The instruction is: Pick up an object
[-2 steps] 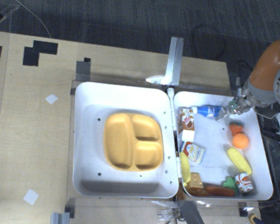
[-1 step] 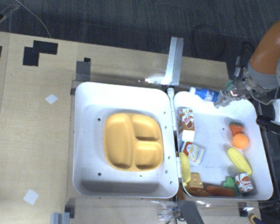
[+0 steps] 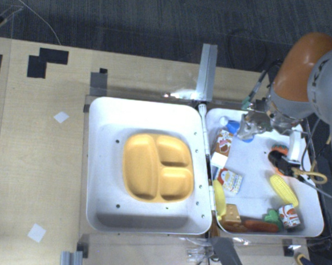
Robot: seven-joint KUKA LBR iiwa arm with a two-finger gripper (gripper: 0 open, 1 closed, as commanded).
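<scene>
**Arm poised over cluttered right bin**

The grey arm, orange-banded above the wrist, reaches in from the right and holds its tool over the far left corner of the right bin. Whether the tool is clenched or released cannot be told from this slanted view. Just beside it lies a blue-capped item. The bin also holds a corn cob, a yellow banana-shaped piece along the left wall, a small white packet, a green toy and a small can near the front. The left bin on the worktop carries a yellow divided tray.
</scene>
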